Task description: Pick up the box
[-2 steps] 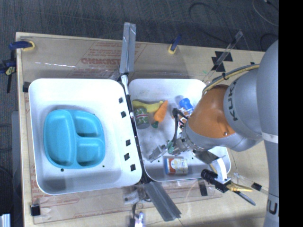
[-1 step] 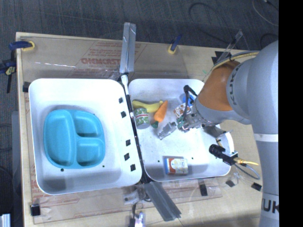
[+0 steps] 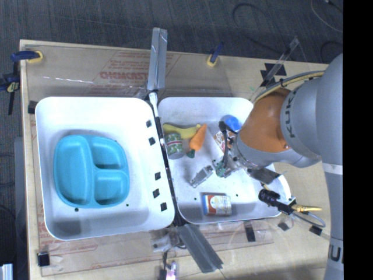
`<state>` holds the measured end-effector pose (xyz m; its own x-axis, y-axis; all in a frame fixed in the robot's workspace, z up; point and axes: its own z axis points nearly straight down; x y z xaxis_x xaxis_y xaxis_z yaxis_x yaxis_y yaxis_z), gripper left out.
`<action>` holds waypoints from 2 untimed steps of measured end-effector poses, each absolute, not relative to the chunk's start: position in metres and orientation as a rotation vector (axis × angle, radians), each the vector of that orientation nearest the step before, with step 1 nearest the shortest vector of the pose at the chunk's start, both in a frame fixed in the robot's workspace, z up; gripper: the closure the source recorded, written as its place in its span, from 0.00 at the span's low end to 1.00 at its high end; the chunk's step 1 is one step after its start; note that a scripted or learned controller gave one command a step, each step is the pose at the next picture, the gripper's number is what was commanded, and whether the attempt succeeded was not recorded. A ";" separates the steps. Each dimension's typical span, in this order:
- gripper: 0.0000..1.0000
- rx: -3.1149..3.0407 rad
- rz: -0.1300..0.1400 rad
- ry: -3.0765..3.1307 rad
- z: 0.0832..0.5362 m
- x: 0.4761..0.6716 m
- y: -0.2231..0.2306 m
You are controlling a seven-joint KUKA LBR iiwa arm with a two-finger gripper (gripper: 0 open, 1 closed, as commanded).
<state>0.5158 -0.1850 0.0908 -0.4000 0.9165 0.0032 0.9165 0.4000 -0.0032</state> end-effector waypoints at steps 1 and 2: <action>0.00 -1.764 0.000 -2.598 0.092 0.570 -0.209; 0.00 -1.575 0.001 -2.715 0.091 0.507 -0.190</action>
